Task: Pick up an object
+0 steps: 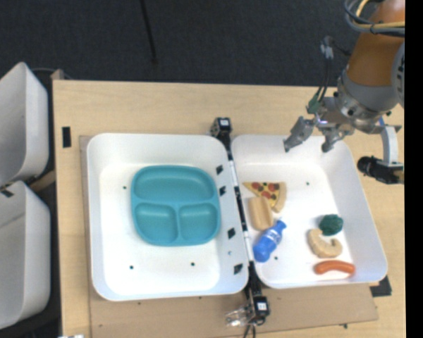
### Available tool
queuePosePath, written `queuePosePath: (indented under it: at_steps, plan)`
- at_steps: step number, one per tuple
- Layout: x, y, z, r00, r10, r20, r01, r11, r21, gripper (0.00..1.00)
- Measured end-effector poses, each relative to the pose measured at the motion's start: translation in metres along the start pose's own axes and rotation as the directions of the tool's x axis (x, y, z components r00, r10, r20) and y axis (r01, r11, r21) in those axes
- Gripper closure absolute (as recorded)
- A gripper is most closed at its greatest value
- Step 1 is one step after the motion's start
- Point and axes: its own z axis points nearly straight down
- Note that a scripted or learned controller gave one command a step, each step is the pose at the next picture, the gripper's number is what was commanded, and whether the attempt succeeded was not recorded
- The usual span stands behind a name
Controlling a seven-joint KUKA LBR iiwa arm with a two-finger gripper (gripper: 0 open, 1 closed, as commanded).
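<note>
No legible text, labels, brands or numbers anywhere.

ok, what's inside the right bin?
The right bin holds a pizza slice, bread piece, blue bottle, green item, tan curved piece and sausage. Whatever lies beneath them is covered.

A teal divided plate lies in the left white bin. The wooden bench bears it, with white containers at nine o'clock.
</note>
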Motion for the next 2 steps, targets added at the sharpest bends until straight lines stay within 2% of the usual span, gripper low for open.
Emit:
queuePosePath:
  at_steps: [1, 2]
  plan:
    - [0.0, 0.002, -0.008, 1.0, -0.002, 0.001, 0.002, 1.0, -0.013, 0.0]
    - [-0.001, 0.002, 0.032, 1.0, -0.001, 0.003, 0.001, 1.0, -0.012, 0.0]
